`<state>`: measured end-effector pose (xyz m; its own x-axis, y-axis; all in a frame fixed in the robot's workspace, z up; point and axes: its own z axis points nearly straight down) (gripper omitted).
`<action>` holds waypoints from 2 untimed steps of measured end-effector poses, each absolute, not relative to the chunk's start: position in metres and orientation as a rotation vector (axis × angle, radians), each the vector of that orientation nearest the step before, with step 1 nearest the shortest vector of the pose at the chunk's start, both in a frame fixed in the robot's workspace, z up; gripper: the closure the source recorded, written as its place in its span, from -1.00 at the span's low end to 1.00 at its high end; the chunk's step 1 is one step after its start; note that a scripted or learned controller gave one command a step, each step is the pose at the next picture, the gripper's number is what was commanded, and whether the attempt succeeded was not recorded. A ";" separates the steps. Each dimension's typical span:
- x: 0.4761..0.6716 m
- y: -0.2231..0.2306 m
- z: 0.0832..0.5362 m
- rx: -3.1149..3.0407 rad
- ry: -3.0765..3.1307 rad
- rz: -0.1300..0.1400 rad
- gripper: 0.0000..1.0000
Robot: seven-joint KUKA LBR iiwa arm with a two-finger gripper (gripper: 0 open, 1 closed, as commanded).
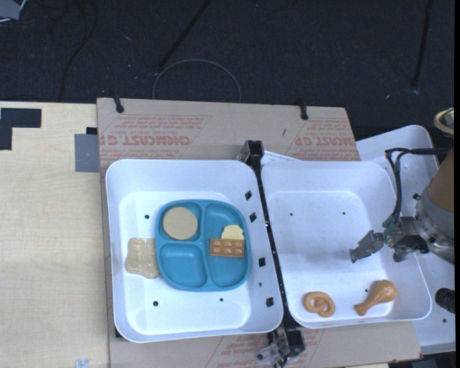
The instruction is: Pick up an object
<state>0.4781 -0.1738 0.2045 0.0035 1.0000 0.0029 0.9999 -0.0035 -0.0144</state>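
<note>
Grey metal hand (377, 245), fingers seemingly spread and holding nothing, hovers in the right bin (322, 205) above a toy drumstick (377, 296) and pretzel (319, 304), positioned to descend on either.

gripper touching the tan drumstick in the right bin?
Apart. The camera view shows the gripper above the tan toy drumstick, with bare white floor of the right bin between them.

cam: single fixed | above bench (38, 228) | slanted downward | covers both bins (130, 182)
</note>
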 end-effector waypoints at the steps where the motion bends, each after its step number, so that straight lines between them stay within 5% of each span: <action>1: 0.481 -0.174 0.211 -2.222 -2.220 0.002 -1.00; 2: 0.487 -0.178 0.164 -2.217 -2.216 0.004 -1.00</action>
<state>0.4866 -0.1775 0.1642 0.0004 1.0000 0.0026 1.0000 -0.0004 -0.0064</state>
